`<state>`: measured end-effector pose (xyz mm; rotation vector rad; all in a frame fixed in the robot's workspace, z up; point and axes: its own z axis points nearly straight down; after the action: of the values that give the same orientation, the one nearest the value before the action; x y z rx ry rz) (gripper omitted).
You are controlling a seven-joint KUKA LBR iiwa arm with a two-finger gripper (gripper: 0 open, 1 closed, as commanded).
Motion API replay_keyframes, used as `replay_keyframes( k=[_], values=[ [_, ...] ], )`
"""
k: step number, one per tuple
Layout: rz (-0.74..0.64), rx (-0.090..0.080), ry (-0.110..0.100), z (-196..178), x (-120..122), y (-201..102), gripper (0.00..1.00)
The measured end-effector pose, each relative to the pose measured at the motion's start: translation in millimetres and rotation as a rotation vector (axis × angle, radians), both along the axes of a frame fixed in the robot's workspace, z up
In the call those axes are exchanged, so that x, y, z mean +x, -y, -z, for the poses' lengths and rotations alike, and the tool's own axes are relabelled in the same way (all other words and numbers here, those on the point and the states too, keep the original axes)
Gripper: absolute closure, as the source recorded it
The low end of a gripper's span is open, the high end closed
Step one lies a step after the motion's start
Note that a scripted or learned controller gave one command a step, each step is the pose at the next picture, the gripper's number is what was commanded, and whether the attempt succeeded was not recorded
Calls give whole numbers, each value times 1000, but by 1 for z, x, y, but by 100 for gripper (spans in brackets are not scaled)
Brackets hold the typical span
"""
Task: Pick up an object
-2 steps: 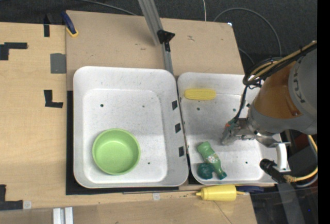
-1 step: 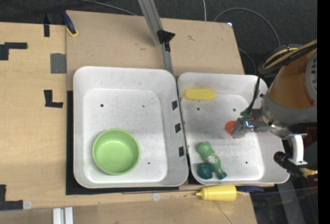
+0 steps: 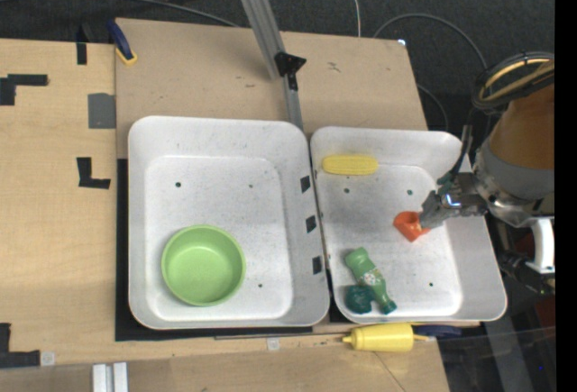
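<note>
1. Two shallow white bins sit side by side on the surface (image 3: 225, 66), their inner rims touching along the middle.
2. Left bin (image 3: 144, 201): one light green bowl (image 3: 204, 265), upright, in the near left corner. It lies well apart from everything else.
3. Right bin (image 3: 469, 291): a yellow corn cob (image 3: 349, 166) lies flat along the far wall, long axis left to right.
4. Same bin, near edge: a green bottle (image 3: 369, 278) lies on its side, tilted, with a darker teal piece (image 3: 360, 298) touching it on the left.
5. Same bin, right of centre: a small orange-red object (image 3: 408, 225) rests on the bin floor.
6. The arm (image 3: 518, 147) comes in from the right, its orange band showing above the grey wrist.
7. The tool (image 3: 431, 217) hangs low inside the right bin, its tip just beside the orange-red object on that object's right side. Cannot tell whether it touches.
8. Tool state: cannot tell from here whether it is wide or narrow; the tip is dark and small against the bin. The orange-red object is not visibly gripped.
9. Outside the bins, at the near edge of the surface: a yellow bottle (image 3: 382, 338) lies on its side, just below the right bin's near rim.
10. A grey metal pole (image 3: 257, 3) slants down from the top to the far junction of the bins.
</note>
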<state>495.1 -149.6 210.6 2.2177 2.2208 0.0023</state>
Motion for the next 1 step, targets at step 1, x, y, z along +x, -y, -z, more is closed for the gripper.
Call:
replay_keyframes(
  k=[1],
  values=[
    [-7,4,-5,-3,11,-61,100]
  ],
)
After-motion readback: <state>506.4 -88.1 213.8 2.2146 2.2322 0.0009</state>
